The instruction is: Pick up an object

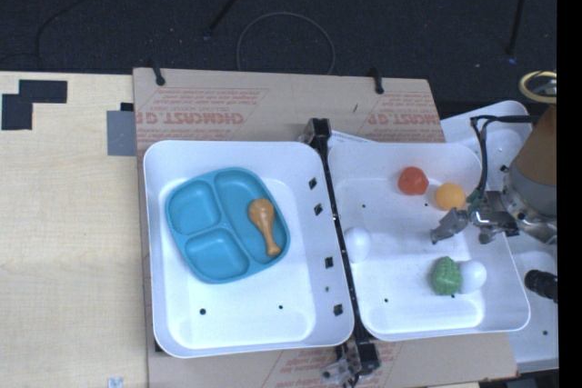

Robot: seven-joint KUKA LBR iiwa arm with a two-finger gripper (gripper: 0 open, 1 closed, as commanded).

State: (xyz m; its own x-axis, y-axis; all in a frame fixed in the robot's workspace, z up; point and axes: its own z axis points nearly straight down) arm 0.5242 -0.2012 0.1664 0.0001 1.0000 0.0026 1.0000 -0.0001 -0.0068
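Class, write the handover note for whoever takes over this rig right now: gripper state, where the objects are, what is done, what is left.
Gripper: over the right bin, holding nothing that can be seen.
Right bin: red ball and orange ball near the far side, green object beside a white one near the front, another white object by the divider.
Left bin: blue divided tray with a toy drumstick in its right compartment.
Done: arm positioned.
Left: grasp and lift one object.
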